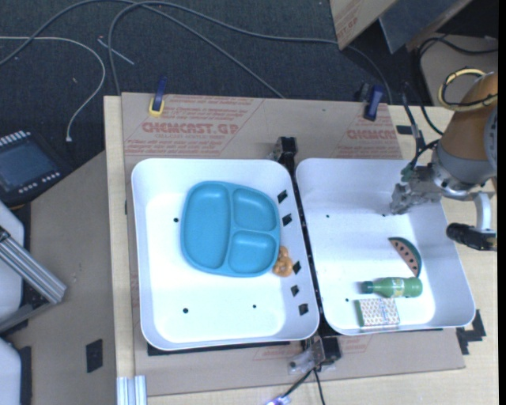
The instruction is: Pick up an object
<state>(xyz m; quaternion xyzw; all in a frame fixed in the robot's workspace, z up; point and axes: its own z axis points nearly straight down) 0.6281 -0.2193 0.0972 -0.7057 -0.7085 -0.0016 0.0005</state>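
Camera view: the pincer (401, 198), finger state impossible to tell, hangs well above the red curved watermelon slice (405, 255) and green plastic bottle (393, 287).

Counter (237, 126): pale board, printed red lettering, held by two blue clamps (158, 101) at its far edge. Floor (63, 71): dark carpet, white cables (87, 47) trailing across. A cardboard box (356, 17) stands beyond the counter. Lighting even.

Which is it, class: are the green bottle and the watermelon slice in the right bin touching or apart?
Apart. The camera view shows bare white bin floor between the watermelon slice and the green bottle lying below it.
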